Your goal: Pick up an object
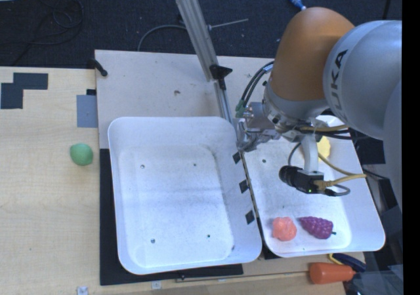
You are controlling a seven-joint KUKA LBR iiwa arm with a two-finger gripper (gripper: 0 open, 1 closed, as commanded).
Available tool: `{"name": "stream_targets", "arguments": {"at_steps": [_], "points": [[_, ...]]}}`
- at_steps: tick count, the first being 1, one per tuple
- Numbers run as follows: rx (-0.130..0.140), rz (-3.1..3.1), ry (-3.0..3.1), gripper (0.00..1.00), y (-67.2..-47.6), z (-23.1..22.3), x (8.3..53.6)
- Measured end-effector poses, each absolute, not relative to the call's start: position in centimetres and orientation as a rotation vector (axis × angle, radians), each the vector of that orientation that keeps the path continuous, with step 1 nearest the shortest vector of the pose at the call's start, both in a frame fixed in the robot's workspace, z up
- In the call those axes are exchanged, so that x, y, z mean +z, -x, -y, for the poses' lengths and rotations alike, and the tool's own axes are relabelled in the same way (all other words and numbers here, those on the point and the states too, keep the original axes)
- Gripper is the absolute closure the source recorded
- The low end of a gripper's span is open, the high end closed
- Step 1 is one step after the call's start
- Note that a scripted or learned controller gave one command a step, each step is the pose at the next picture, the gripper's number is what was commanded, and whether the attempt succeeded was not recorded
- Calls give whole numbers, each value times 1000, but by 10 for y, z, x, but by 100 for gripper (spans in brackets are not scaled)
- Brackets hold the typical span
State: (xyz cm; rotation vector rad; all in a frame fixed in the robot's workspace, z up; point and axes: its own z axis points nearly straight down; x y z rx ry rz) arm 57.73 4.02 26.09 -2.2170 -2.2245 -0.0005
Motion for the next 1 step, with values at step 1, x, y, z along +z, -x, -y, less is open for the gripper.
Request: {"name": "stream_targets", "arguments": {"at_steps": [1], "points": [[0,2225,2218,100,-590,-91,261]]}}
